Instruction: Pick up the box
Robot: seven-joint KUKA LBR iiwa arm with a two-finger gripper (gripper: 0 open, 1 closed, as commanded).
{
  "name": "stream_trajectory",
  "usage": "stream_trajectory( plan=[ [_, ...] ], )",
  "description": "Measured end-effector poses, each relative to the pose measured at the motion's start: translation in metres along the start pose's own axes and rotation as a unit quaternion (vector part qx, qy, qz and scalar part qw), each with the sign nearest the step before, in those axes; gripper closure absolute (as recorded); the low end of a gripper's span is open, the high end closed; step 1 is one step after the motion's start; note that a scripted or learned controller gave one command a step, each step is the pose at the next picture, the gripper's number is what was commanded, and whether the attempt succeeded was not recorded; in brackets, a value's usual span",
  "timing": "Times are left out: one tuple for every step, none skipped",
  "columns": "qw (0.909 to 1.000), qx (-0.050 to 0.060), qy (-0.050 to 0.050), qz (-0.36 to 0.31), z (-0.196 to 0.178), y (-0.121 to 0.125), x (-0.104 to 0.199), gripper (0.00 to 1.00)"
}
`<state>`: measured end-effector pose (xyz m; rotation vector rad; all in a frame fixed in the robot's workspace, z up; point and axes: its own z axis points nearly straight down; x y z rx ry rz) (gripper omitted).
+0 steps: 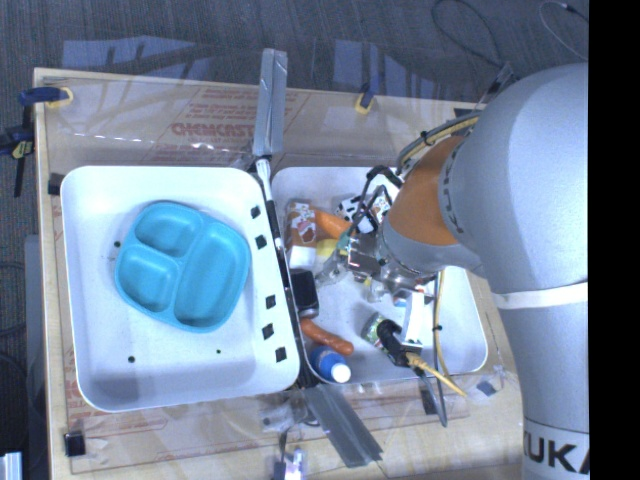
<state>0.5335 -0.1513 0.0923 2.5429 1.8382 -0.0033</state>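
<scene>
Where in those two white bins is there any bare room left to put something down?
The left bin has bare floor around the blue divided plate, widest along its near edge and left wall. The right bin is crowded: small items pile against the divider and the arm hangs over its middle. Only its near right corner looks bare.

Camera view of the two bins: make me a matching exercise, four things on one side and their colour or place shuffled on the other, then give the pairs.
Things:
1. divided plate
2. carrot
3. band above the wrist
4. bottle

Descriptions:
A. blue with a white cap, at the right bin's near edge
B. orange, wrapped around the grey arm
C. light blue, lying in the left bin
D. orange and long, lying in the right bin just above the bottle in the picture

Pairs: 1-C, 2-D, 3-B, 4-A
</scene>
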Motion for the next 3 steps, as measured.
stream_trajectory(
  plan=[
    [0.9995,-0.017,-0.009,0.024,-0.007,-0.056,0.001,0.0],
    [0.9998,-0.008,-0.003,0.019,-0.014,-0.058,0.007,1.0],
    [1.0,0.003,0.002,-0.001,-0.134,-0.054,0.028,1.0]
  ],
)
